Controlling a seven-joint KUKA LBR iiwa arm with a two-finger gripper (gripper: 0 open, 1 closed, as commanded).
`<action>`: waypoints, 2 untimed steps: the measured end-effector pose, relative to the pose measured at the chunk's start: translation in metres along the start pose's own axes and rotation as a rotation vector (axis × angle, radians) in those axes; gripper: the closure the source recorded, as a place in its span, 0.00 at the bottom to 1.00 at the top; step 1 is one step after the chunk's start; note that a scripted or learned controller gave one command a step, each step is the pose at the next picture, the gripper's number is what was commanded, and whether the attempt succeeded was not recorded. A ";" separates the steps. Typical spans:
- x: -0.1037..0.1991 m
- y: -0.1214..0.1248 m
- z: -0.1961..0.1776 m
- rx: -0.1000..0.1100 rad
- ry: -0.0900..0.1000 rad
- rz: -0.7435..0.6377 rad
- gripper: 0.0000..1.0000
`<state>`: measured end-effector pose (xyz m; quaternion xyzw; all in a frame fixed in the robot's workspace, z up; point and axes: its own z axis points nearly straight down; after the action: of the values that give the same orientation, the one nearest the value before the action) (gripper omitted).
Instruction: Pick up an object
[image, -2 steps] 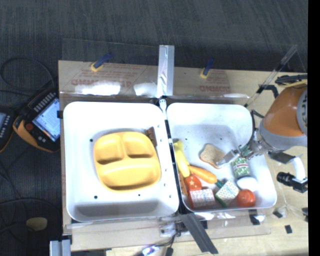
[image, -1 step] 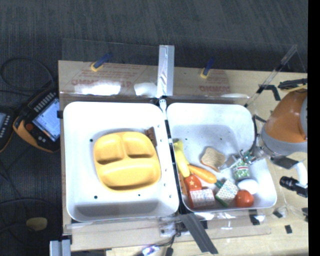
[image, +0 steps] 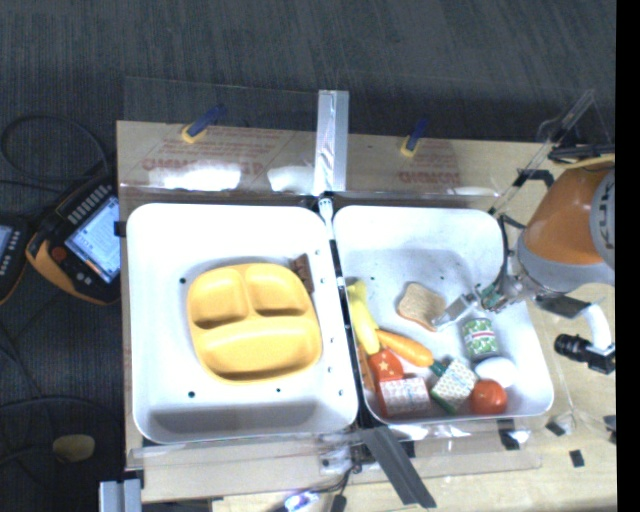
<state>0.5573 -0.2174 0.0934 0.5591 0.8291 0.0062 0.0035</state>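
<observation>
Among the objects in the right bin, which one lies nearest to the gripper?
The slice of bread, tan and flat, just left of the gripper. The green can sits slightly farther below.

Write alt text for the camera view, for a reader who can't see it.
From the right, a grey and orange arm lowers its gripper into the right bin, between a bread slice and a green can. Toy food lies along that bin's near side: banana, carrot, tomato. The left bin holds a yellow tray.
</observation>
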 end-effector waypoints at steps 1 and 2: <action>0.026 -0.025 0.000 -0.006 -0.013 0.171 0.00; 0.031 -0.048 0.000 -0.006 -0.012 0.196 0.00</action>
<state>0.5008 -0.2067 0.0928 0.6376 0.7703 0.0057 0.0097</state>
